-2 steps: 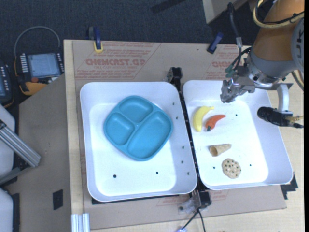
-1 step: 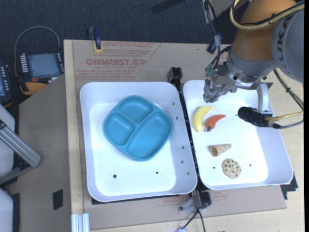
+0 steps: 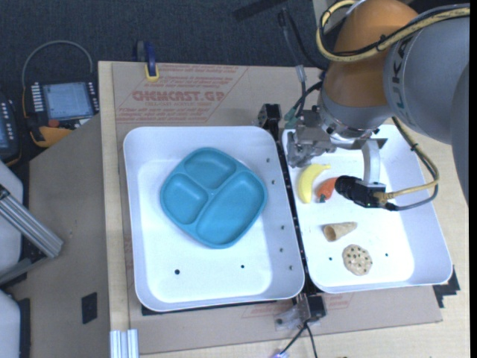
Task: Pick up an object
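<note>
Honestly can't tell what the gripper [image 3: 309,149] has, wrist's blocking it. It hangs in the right bin [image 3: 417,267], right of centre frame, just above the banana [image 3: 308,182] and orange piece [image 3: 326,189]. They're touching, so both could get nudged.

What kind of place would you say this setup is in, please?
Most likely a robotics lab test bench: a robot arm reaches over two white bins holding a blue divided plate and toy food like a banana.

A brown cardboard sheet [image 3: 186,88] printed with red lettering covers the worktop [image 3: 119,289]; dark blue carpet [image 3: 112,13] lies beyond its far edge.
</note>
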Controlling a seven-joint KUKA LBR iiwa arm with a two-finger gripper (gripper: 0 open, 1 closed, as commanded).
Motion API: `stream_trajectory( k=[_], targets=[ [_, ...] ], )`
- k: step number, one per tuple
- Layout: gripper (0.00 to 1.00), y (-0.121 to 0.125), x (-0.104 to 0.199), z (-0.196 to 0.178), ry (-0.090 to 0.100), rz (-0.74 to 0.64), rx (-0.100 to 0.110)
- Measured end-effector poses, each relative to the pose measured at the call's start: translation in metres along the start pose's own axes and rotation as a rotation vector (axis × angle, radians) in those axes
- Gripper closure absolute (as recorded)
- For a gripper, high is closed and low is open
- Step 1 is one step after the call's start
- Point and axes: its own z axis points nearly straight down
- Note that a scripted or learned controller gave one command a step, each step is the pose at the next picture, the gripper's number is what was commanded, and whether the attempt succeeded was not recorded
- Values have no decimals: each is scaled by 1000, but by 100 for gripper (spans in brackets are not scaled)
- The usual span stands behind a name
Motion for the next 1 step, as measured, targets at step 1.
stream_trajectory(
  k=[1],
  targets=[
    [100, -15, 50, -1, 0, 0, 0]
  ],
)
